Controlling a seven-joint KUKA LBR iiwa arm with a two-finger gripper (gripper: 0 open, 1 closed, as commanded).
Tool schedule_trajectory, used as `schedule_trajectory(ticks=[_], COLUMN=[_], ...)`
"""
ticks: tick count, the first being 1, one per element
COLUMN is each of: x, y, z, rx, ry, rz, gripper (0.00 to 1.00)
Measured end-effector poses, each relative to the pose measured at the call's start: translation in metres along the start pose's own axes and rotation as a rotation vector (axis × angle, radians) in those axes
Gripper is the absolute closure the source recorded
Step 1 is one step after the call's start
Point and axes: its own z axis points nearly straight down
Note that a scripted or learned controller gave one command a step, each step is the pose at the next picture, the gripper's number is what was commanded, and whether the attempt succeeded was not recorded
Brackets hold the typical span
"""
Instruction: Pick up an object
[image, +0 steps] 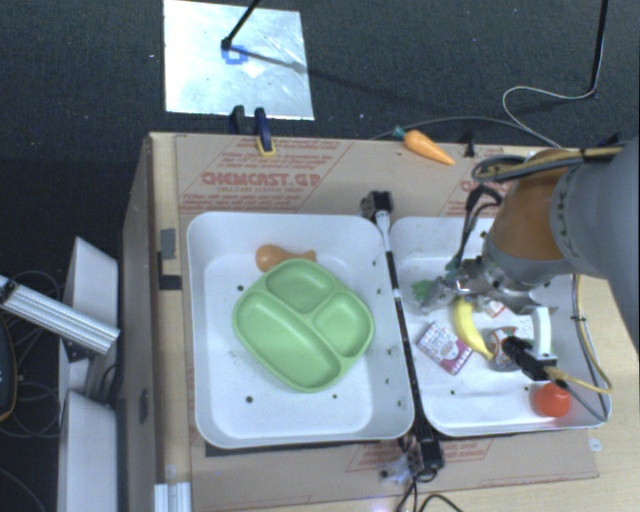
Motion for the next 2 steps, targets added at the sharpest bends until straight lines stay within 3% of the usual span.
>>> schedule_trajectory(ticks=[1, 2], x=[0.000, 0.065], y=[0.001, -0.040], z=[-0.011, -0.101], rx=[-0.002, -0.003], ry=[0.000, 0.001], rz=[0.000, -0.003], gripper=[1.00, 1.00])
